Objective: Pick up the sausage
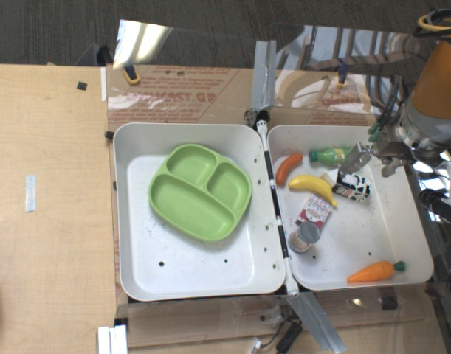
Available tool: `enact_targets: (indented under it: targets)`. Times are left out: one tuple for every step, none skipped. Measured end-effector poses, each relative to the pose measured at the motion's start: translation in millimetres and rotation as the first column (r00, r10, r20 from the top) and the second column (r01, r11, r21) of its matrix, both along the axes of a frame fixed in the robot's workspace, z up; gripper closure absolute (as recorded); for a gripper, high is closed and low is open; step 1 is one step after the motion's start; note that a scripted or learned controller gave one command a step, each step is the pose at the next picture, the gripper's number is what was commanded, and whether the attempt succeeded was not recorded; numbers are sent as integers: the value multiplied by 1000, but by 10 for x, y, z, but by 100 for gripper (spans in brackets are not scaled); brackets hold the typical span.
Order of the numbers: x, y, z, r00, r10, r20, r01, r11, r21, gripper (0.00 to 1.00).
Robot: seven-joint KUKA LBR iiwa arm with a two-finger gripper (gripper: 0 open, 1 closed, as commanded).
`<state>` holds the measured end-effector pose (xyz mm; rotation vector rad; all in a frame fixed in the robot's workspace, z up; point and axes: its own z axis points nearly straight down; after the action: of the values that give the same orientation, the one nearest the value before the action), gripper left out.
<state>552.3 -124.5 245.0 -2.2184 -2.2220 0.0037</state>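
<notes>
I've got the gripper (356,167) over the right bin (411,231), jaw state unclear, sausage (287,167) untouched by the divider, everything left.

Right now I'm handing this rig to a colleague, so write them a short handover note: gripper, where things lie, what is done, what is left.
Gripper: hovering over the right white bin, beside the small black-and-white carton; nothing seen between its fingers.
Sausage: the orange-red curved sausage lies at the right bin's left wall, beside the yellow banana, apart from the gripper.
Left white bin: holds the green divided plate.
Done: no pick.
Left: move left to the sausage, grasp, lift.
</notes>
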Motion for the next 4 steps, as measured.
enact_targets:
  targets:
    - [207,245,-1425,997,83,3,-83,997,0,0]
    - [205,230,-1342,997,77,2,-77,997,0,100]
    - [204,229,-1341,997,78,2,-78,997,0,0]
    - [538,231,-1438,994,107,16,-107,994,-6,0]
